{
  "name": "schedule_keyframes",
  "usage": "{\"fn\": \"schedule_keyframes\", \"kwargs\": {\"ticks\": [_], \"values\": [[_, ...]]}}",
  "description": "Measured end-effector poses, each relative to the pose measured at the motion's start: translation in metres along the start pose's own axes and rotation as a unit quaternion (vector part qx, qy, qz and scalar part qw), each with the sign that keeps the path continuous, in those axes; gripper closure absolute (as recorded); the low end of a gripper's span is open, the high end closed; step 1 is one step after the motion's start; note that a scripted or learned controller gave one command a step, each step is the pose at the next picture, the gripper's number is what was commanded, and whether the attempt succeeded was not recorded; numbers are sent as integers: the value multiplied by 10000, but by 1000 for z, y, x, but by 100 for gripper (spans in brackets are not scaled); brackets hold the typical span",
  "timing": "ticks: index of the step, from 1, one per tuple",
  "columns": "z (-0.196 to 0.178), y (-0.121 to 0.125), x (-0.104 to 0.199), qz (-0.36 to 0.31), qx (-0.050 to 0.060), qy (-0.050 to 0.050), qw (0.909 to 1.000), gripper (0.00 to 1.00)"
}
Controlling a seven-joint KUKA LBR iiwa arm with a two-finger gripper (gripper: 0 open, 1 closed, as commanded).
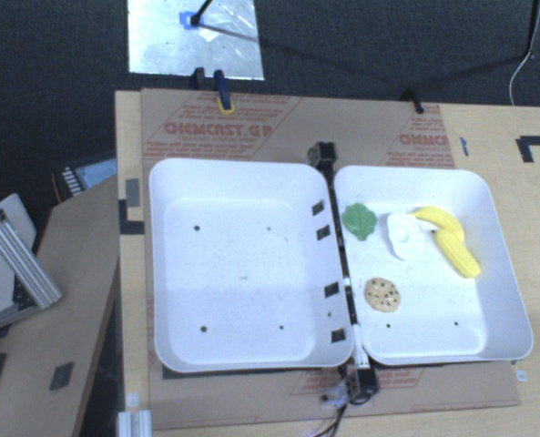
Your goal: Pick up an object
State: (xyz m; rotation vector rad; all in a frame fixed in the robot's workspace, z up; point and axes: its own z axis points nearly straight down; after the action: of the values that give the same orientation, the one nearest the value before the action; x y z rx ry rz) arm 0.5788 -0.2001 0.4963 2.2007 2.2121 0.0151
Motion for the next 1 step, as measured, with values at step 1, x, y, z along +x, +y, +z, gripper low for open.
{"fn": "schedule_keyframes", "kwargs": {"ticks": [1], "values": [[9,-5,111,-50,94,55,9999,0]]}}
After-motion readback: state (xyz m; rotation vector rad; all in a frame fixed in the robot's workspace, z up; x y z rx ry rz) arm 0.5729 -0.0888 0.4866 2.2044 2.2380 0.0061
